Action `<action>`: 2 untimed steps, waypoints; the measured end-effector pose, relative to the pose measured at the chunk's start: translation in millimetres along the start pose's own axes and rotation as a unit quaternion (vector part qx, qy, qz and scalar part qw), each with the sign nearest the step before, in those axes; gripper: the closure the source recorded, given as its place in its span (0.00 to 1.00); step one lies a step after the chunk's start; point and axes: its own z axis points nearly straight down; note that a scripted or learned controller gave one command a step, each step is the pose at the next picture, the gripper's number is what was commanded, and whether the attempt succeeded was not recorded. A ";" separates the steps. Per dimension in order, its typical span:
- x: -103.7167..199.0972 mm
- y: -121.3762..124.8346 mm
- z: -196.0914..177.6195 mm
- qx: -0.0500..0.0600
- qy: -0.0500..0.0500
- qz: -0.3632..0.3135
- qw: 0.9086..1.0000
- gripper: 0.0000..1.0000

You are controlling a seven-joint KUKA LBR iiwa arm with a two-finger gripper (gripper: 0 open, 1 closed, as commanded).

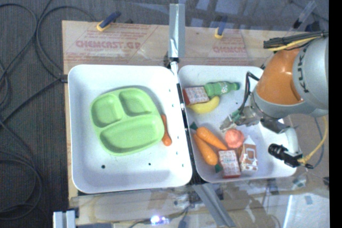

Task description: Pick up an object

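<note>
Gripper (231, 123) low in right bin (278, 168), just above tomato (234, 138). Fingers apart, holding nothing. Near carrots (209, 141).

Right bin (188, 163) — green bottle (220, 87) lying flat, yellow banana (203, 107), small red box (195, 95), two orange carrots (208, 138), round red fruit (234, 138), two small cartons (238, 160). Left bin (77, 168) — green tray (126, 120), thin orange carrot (165, 131) touching it.

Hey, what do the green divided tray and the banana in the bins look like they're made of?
The green divided tray looks like molded plastic: uniform lime color, smooth rounded compartment walls, a soft sheen. The banana is probably a plastic toy: flat even yellow, no spots or bruising, though at this size real fruit can't be ruled out.
</note>
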 end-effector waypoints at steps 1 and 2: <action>0.1 -0.2 0.2 0.000 0.000 0.000 1.000 0.00; -46.9 43.7 12.0 0.003 0.004 -0.048 0.999 0.00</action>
